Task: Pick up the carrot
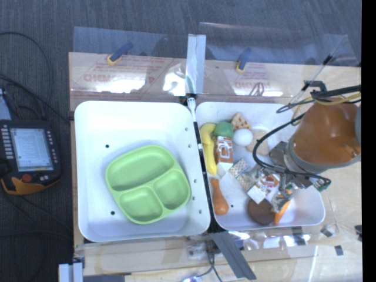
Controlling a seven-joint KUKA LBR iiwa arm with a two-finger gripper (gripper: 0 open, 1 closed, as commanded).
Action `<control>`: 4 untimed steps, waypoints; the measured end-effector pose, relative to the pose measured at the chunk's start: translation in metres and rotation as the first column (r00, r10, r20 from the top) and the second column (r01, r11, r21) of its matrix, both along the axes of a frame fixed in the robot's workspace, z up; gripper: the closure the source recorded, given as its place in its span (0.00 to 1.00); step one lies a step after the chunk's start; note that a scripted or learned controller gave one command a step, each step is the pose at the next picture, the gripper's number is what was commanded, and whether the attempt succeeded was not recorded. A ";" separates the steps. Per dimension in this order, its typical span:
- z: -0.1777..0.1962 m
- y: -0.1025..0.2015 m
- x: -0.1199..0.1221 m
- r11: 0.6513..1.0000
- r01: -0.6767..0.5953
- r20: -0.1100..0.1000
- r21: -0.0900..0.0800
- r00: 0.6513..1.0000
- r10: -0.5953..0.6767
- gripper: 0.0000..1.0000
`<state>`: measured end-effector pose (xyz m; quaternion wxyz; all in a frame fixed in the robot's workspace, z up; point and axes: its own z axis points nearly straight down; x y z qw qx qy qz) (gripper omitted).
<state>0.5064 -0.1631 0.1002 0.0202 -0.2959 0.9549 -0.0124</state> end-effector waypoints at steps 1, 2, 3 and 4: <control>0.000 -0.001 0.001 1.000 0.005 -0.004 0.002 1.000 -0.005 0.00; 0.000 -0.003 0.000 0.986 -0.166 -0.003 -0.004 0.986 0.166 0.00; -0.002 -0.014 0.002 0.976 -0.219 -0.011 0.000 0.976 0.219 0.00; -0.003 -0.034 -0.002 0.838 -0.545 -0.002 0.010 0.838 0.546 0.00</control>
